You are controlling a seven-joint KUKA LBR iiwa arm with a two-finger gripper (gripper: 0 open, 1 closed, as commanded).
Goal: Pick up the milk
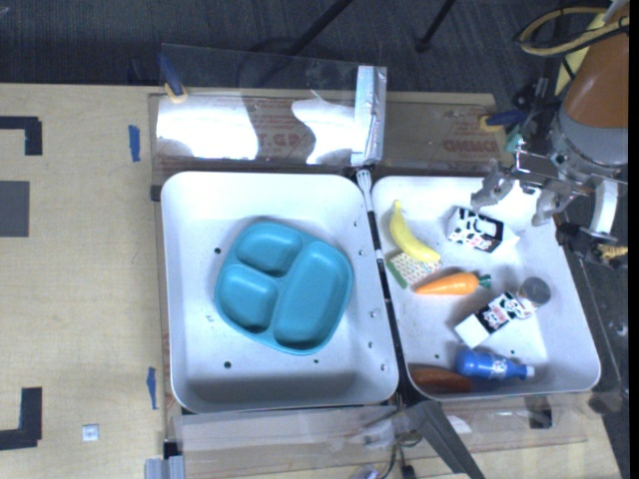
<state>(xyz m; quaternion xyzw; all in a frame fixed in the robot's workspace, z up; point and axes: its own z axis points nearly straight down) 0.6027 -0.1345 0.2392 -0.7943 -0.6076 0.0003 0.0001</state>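
**Camera view: arm above the right bin's far edge, milk lying loose**

Camera view looks down at a slant on two white bins side by side on the bench. The left bin (pixel 190 367) holds a blue divided plate (pixel 285 284) near its middle. The right bin (pixel 579 352) holds the small items.

The grey arm with its orange band (pixel 599 78) enters at the upper right of the frame. Its gripper (pixel 519 196) hangs over the upper right part of the right bin, and the view does not let me tell how it is set, since the metal parts blur against the white bin wall.

There are two cow-patterned cartons. One milk carton (pixel 475 230) lies in the upper middle of the right bin, just below and left of the gripper; it looks apart from the tool, though at this angle that is hard to be sure of. A second cow-patterned carton (pixel 493 318) lies lower, tilted, toward the bin's centre right.

A banana (pixel 409 236) lies at the bin's upper left, with a small checked block (pixel 406 267) just beneath it. A carrot (pixel 449 283) lies between the two cartons. A blue bottle (pixel 491 367) lies on its side near the lower edge, with a dark brown item (pixel 439 377) beside it at the lower left. A small grey disc (pixel 536 291) sits right of the lower carton.
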